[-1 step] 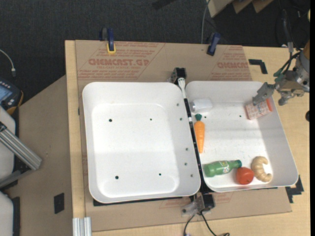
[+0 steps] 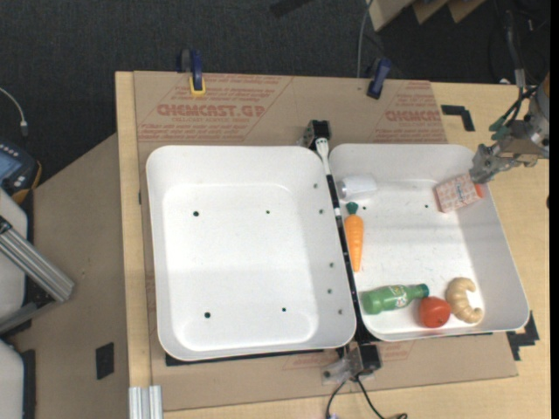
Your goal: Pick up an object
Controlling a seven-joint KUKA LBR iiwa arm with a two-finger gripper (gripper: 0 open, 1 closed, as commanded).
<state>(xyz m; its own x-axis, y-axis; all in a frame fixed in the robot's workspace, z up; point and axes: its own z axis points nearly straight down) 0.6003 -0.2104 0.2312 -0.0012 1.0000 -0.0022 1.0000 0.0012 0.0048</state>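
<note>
- The left bin [image 2: 236,251] has a bare floor with open room all across.
- In the right bin [image 2: 410,234], the middle floor lies open.
- A carrot [image 2: 354,241] hugs the wall between the bins.
- A green bottle [image 2: 393,298], tomato [image 2: 434,312] and croissant [image 2: 465,300] crowd the near edge (packed close together).
- A pink packet [image 2: 458,193] sits by the far right rim, just beside the gripper [image 2: 483,166].

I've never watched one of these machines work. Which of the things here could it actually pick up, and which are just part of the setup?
Things it could pick up, all in the right bin:
carrot
green bottle
tomato
croissant
pink packet, nearest the gripper
white object

Just setup:
left bin
cardboard sheet
blue clamps
</note>
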